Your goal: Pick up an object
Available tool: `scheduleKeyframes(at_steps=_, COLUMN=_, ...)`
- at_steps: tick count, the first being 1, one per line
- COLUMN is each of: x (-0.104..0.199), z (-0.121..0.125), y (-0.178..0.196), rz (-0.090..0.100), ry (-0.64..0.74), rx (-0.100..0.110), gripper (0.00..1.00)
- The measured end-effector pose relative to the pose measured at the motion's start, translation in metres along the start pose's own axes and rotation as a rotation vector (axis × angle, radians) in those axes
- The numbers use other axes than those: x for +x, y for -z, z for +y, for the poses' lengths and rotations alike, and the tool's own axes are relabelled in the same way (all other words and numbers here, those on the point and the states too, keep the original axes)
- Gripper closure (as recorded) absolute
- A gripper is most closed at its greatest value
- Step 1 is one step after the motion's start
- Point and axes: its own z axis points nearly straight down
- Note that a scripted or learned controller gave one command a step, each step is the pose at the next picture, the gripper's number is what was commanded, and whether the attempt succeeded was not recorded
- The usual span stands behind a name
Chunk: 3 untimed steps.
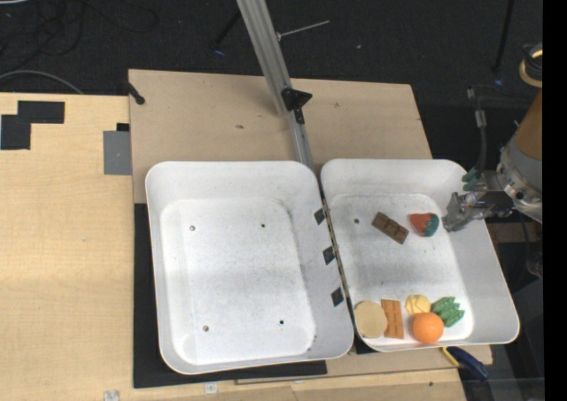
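With the claw (456,213) at the right white plastic bin's (496,284) rim, its state unclear, it could strike that wall while descending for the small red-and-teal toy (424,224) just beside it.

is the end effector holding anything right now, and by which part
Nothing held: the end effector sits at the right bin's edge, beside the red and teal toy.

Bins (235,180) matt white speckled plastic; bench (53,240) pale wood; rail (262,36) ribbed metal
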Motion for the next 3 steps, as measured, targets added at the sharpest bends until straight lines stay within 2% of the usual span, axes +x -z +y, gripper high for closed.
scheduleKeyframes(at_steps=3, x=0.157, z=0.067, y=-0.032, rz=0.001, ry=0.000, rx=0.001, gripper=1.00)
